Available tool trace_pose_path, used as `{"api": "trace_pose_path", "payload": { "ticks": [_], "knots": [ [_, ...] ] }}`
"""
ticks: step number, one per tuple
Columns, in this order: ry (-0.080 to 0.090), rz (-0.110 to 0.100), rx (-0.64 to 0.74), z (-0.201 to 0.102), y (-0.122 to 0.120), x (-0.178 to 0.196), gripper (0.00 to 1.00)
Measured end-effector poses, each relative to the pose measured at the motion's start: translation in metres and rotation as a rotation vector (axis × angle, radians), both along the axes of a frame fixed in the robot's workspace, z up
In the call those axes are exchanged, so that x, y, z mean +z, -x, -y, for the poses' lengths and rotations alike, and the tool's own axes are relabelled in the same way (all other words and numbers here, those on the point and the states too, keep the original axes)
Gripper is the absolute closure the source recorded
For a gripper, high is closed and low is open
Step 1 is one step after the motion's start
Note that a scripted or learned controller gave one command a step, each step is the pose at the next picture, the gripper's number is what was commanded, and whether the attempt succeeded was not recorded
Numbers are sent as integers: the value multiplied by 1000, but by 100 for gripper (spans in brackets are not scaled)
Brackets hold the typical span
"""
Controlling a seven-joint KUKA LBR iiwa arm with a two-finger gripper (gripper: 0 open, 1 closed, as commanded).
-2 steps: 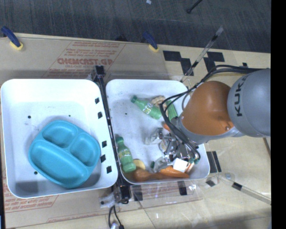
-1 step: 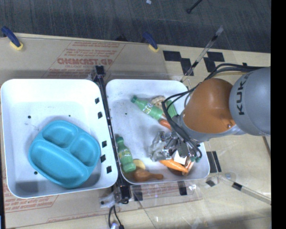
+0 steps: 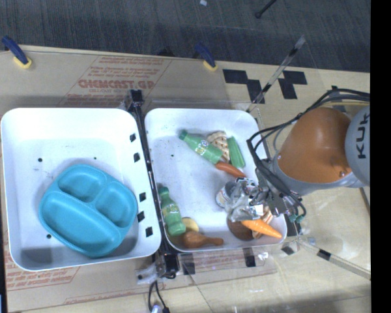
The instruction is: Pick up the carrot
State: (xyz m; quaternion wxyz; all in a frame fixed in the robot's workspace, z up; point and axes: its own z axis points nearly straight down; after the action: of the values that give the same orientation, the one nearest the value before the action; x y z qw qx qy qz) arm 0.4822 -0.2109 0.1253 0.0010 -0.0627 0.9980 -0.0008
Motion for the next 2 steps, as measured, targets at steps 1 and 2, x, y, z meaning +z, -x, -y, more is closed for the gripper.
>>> {"api": "trace_pose_path", "payload": {
  "ticks": [1,2],
  "knots": [
    [0,0,1,-1,0,0,0],
    [-4,-1,-143,-103,-39,32,0]
  ]
}}
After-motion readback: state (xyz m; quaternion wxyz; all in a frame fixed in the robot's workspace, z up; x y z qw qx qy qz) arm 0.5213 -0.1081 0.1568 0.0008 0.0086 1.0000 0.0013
